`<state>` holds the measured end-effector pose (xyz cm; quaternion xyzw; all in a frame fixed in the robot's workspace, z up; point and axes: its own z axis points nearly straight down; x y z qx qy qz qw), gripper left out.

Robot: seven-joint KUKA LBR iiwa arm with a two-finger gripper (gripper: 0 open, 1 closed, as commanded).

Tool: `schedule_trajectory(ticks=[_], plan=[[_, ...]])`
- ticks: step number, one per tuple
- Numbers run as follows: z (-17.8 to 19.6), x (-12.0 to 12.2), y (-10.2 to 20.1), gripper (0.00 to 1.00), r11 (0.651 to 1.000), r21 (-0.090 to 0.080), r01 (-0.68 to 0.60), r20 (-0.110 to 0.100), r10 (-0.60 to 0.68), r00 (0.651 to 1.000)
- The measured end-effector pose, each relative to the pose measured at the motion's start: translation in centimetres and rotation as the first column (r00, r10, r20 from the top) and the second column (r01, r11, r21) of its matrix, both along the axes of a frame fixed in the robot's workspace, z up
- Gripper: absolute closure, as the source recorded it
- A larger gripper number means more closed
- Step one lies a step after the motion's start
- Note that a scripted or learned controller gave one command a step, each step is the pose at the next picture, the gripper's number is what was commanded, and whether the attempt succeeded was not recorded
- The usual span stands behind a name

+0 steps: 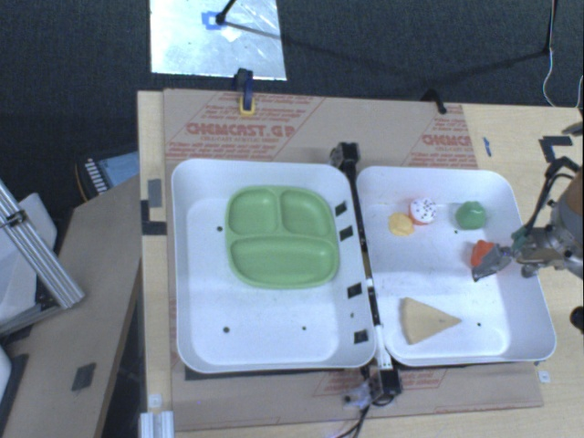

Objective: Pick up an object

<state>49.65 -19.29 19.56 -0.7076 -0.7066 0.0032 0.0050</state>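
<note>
My gripper (488,259) reaches in from the right, over the right bin's (511,336) right side. A small orange-red object (480,250) sits between its dark fingertips, and the gripper is shut on it. Loose in the same bin lie a green ball (471,214), a white toy with red dots (422,211), a small yellow piece (401,225) and a tan wedge (425,320).
The left bin (196,327) holds a green divided plate (281,236). A black divider (361,263) runs between the two bins. Both bins rest on a cardboard sheet (301,121). Cables and the arm's wrist (552,245) crowd the right edge.
</note>
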Motion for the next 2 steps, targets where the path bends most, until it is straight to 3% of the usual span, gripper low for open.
schedule_trajectory(ticks=[1, 2], plan=[[0.7, 0.3, 0.1, 0.0, 1.0, -0.003, -0.004, 0.013, 0.004, 1.0], [-4.7, -0.5, -0.4, 0.0, 1.0, -0.002, -0.002, 0.01, 0.002, 1.0]])
